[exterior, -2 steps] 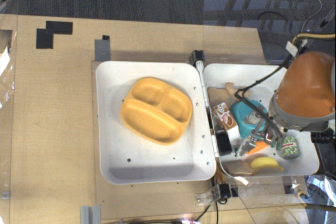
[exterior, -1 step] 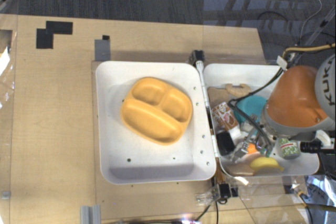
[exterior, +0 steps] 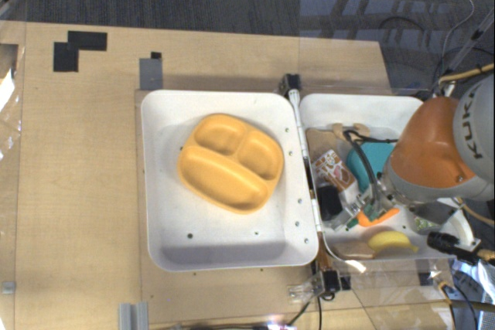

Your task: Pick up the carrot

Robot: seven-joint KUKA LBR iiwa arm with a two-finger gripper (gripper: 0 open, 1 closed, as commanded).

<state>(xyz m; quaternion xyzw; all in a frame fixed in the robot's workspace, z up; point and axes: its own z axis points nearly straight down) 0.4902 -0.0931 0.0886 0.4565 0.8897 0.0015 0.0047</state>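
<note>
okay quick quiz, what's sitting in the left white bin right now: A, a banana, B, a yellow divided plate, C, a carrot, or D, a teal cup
B: the yellow divided plate lies alone in the left bin, while the banana, the carrot and the teal item are all in the right bin, under the arm.

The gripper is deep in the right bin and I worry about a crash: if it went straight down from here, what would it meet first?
Most likely the carrot, just below the gripper, with the banana beside it; depth is unclear.
</note>
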